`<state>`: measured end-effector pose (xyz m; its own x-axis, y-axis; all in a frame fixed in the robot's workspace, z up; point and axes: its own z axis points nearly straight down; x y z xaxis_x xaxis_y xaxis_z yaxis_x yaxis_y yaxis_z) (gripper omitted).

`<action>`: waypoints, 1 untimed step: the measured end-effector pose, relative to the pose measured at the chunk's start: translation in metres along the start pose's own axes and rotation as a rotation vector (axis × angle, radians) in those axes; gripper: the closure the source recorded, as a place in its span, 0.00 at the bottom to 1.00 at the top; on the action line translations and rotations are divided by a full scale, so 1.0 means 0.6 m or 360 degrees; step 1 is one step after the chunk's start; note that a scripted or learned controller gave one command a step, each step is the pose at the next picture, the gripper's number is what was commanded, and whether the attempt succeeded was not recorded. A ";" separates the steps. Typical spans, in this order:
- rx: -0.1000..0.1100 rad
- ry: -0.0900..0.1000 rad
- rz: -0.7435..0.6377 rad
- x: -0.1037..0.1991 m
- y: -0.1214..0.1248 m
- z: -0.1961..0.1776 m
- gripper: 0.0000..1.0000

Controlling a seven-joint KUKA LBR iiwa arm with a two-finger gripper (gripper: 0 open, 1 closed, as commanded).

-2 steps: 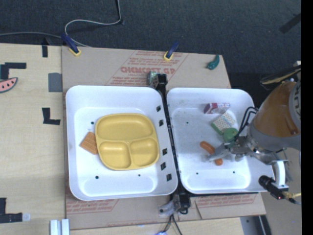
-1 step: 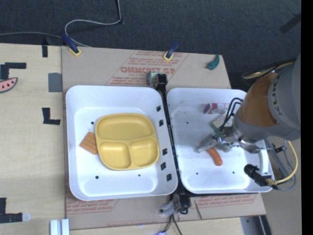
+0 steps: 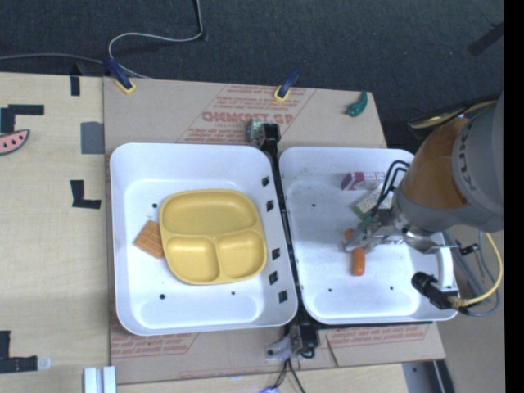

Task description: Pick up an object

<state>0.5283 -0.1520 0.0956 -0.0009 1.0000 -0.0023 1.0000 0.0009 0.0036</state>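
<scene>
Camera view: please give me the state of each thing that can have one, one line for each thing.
Yellow divided plate: upright in the left bin, compartments bare.
Tan flat piece: lying flat, partly under the plate's left edge.
Orange object: lying on the floor of the right bin, just below the gripper.
Gripper: low over the right bin; open or shut is not clear.
Small packet: lying near the right bin's far wall.
</scene>
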 end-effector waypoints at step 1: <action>0.0003 0.0003 -0.0001 0.002 0.000 -0.015 1.00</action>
<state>0.5281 -0.1510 0.1045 -0.0015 1.0000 -0.0006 1.0000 0.0015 0.0018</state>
